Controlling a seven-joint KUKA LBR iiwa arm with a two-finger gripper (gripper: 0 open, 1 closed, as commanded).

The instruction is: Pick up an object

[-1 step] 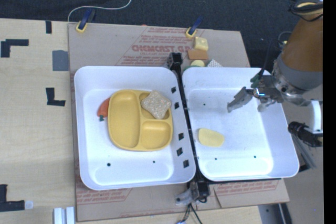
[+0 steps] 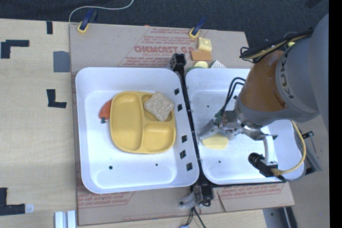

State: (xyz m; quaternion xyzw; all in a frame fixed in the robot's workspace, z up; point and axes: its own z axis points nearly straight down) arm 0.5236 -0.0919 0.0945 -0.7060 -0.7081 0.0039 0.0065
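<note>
A pale yellow object [image 2: 215, 142] lies on the floor of the right bin [image 2: 214, 168], near its left wall. My gripper [image 2: 218, 127] hangs low right above it, at the end of the grey arm with its orange band [image 2: 262, 85]. The arm's body hides much of the bin's right side. In the left bin [image 2: 88, 115] sits a yellow divided plate [image 2: 139, 123] with a beige speckled block [image 2: 158, 105] resting on its upper right corner. A red-orange object [image 2: 105, 109] peeks out from under the plate's left edge.
Behind the bins on the cardboard lie a yellow block [image 2: 204, 44], an orange block [image 2: 201, 54], a pale green piece [image 2: 200, 65] and a small white piece [image 2: 218, 65]. A black divider [image 2: 184, 115] runs between the bins. A cable [image 2: 291, 165] loops at the right bin's lower right.
</note>
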